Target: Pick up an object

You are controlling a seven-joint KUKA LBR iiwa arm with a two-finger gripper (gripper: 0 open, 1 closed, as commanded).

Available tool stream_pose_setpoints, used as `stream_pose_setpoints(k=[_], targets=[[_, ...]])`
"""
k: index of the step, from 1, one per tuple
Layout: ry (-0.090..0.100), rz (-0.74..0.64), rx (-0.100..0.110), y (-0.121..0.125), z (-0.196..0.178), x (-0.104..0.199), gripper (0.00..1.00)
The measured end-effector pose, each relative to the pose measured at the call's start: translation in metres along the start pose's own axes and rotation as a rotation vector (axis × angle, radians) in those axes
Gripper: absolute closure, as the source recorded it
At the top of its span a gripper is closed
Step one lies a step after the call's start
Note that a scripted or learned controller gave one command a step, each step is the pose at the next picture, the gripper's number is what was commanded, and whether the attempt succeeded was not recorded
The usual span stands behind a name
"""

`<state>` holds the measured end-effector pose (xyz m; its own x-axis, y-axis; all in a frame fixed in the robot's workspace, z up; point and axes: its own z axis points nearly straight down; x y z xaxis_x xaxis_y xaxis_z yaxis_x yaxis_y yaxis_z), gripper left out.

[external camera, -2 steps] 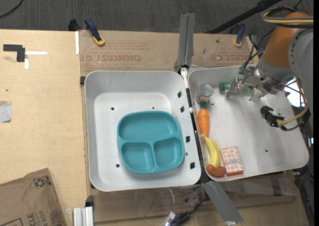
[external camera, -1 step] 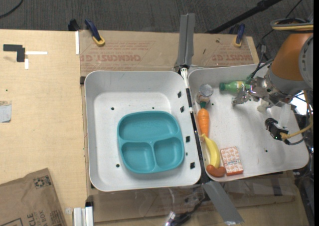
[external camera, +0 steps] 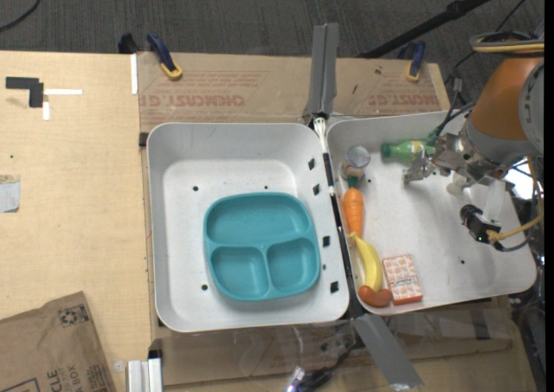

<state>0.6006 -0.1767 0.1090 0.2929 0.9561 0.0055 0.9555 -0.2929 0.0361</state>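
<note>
My gripper (external camera: 426, 165) hangs over the back of the right bin (external camera: 450, 282), on the grey arm with its orange band (external camera: 506, 100). A green bottle (external camera: 401, 150) lies just to its left, near the bin's back wall, with its right end touching or passing under the gripper. Along the bin's left wall lie a grey round cap (external camera: 357, 157), an orange carrot (external camera: 353, 210), a yellow banana (external camera: 369, 262) and a red-brown sausage (external camera: 374, 297). A pink carton (external camera: 402, 279) sits beside the banana.
The left bin (external camera: 173, 208) holds a teal divided plate (external camera: 261, 245). A black cable loop (external camera: 478, 224) hangs from the arm over the right bin. Clamps and a metal divider (external camera: 324, 70) stand at the bench's back edge.
</note>
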Motion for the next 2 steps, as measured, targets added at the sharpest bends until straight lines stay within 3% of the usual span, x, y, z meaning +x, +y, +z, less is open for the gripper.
stream_pose_setpoints(k=[1,2], targets=[[-0.001,-0.075,-0.006,-0.044,-0.003,-0.012,0.00],[-0.004,-0.194,0.030,0.049,0.006,0.006,0.00]])
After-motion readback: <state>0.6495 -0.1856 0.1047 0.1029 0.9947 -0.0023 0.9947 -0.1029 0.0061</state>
